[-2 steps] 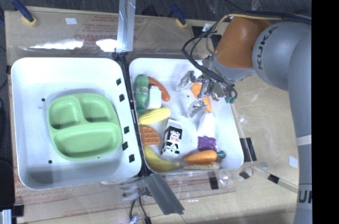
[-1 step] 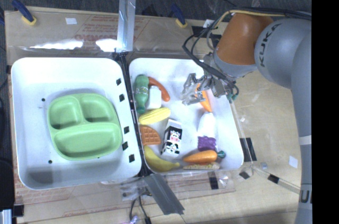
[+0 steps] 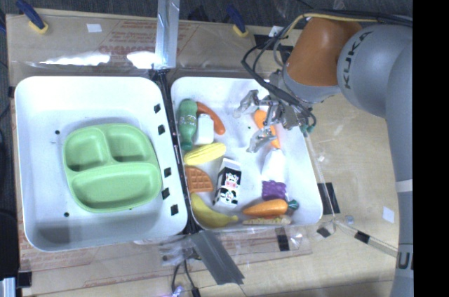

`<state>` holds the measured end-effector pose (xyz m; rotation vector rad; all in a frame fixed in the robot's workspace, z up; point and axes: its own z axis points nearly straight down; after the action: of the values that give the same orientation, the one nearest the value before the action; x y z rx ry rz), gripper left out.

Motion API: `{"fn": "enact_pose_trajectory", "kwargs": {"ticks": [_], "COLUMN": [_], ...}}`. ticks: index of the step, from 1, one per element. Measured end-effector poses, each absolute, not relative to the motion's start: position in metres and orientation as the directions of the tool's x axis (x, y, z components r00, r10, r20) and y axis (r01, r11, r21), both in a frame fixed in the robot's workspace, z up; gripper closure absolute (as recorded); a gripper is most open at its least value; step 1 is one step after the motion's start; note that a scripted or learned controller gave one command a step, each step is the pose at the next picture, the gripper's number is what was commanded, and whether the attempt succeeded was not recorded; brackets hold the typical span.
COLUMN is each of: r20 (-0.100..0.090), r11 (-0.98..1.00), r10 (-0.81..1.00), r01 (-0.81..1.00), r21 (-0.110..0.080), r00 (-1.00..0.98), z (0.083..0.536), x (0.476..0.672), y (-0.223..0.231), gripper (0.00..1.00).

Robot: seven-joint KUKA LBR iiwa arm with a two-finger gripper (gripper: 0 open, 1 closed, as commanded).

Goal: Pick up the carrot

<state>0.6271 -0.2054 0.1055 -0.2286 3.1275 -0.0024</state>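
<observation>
Nearest the lens, at the bottom middle of the frame, a grey metal bracket juts from the bench edge just below the right-hand white bin.

From my gripper outward: it hangs over the upper middle of that bin, its two silvery fingers spread moderately apart with nothing between them. Just beside them, toward the right wall, lies a small orange piece that I cannot identify, and a white bottle-like object sits just below.

What I take to be the carrot, an orange tapered plastic vegetable with a green top, lies near the bottom wall of the bin, down-frame from my fingers and well apart from them. Its long axis runs roughly left to right, green end toward the right. A purple bumpy toy touches it from above, and a yellow banana lies to its left. I judge that I must travel down-frame and close across the short width, watching the purple toy.

Another orange curved piece lies at the bin's upper left beside a green toy vegetable; it could be mistaken for the target.

My grey arm with its orange band reaches in from the upper right, wrist bent down into the bin. The left bin holds a green divided plate.
</observation>
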Motion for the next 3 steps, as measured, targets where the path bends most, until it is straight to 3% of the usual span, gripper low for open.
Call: {"fn": "enact_pose_trajectory", "kwargs": {"ticks": [1,2,3], "r20": [-0.011,0.0,-0.003], "r11": [0.989,0.773,0.771], "r10": [-0.151,-0.634,-0.637], "r01": [-0.151,-0.634,-0.637], "r21": [-0.004,0.001,-0.002], "r00": [-0.989,-0.773,-0.771], "z": [0.117,0.093,0.104], "x": [0.629,0.603,0.605], "y": [-0.204,-0.209,-0.207], "gripper": [1.0,1.0,1.0]}}
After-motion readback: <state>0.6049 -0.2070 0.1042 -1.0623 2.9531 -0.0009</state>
